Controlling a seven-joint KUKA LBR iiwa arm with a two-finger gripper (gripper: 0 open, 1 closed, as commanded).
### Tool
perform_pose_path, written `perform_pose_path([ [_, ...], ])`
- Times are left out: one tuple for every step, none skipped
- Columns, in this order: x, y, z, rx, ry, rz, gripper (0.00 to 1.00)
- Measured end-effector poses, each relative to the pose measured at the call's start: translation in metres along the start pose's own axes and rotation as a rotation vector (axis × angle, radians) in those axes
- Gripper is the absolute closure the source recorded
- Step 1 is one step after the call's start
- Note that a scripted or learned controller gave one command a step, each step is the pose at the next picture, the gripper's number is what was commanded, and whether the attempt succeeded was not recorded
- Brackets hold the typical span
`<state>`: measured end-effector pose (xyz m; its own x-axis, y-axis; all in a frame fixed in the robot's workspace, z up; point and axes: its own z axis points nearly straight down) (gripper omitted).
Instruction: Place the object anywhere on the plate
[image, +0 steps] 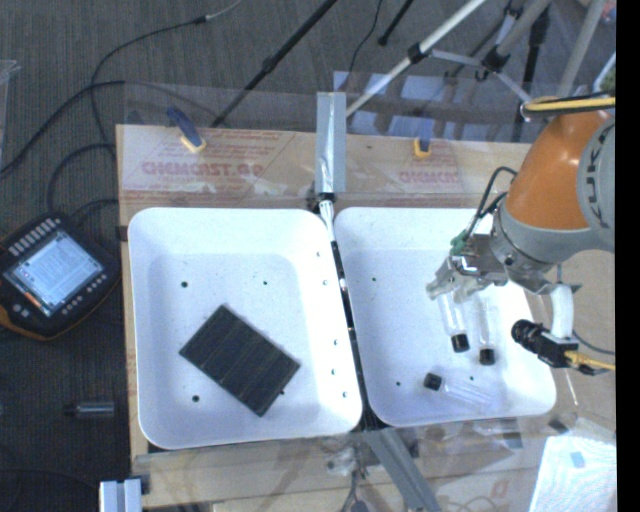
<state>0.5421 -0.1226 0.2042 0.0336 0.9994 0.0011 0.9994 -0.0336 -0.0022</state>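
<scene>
The gripper (473, 349) hung with fingers apart in the right bin (400, 250), holding nothing. The object (433, 381) lay just lower left of them; the plate (240, 360) sat far left.

Small black object (432, 381) lies in right bin; dark ribbed plate (240, 359) flat in left bin.

Dark ribbed plate (240, 359) in the white left bin (150, 400), small black object (432, 381) in the white right bin (385, 400), arm (560, 190) grey with orange band.

Bench (225, 165) with two white bins (160, 250)
</scene>
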Motion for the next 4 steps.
perform_pose_path([
  [0.061, 0.075, 0.021, 0.001, -0.003, -0.132, 1.00],
  [0.124, 0.112, -0.048, -0.002, -0.004, -0.132, 1.00],
  [0.218, 0.119, -0.203, -0.002, -0.005, -0.204, 1.00],
  [0.307, 0.116, -0.229, -0.002, -0.004, -0.395, 1.00],
])
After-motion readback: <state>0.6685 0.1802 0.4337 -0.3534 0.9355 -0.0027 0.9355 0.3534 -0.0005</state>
